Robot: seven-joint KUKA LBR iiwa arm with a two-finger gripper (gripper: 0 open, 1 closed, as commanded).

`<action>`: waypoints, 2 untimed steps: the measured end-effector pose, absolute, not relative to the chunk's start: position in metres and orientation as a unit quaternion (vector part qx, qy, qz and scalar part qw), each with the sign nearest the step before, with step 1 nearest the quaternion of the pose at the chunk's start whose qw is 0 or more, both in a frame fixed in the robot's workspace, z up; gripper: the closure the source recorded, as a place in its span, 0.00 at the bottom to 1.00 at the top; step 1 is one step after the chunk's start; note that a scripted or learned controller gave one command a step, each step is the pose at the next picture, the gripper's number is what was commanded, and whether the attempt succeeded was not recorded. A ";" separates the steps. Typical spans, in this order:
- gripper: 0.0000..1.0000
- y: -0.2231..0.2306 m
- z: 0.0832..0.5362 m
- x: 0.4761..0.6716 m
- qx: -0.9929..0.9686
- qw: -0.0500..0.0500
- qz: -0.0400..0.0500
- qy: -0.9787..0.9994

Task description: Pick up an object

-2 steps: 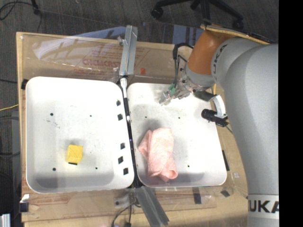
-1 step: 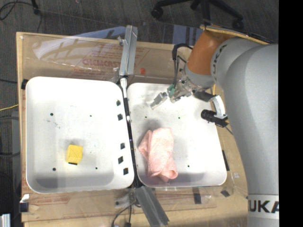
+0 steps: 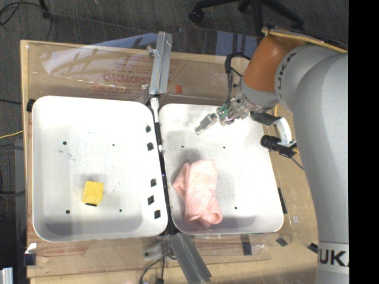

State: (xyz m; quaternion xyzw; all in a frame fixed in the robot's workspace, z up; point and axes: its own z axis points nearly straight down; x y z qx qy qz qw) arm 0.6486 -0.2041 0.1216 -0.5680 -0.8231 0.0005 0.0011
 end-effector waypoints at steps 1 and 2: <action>0.00 -0.215 0.100 0.654 -0.483 0.008 0.005 -0.876; 0.00 -0.200 0.089 0.648 -0.411 0.015 0.007 -0.912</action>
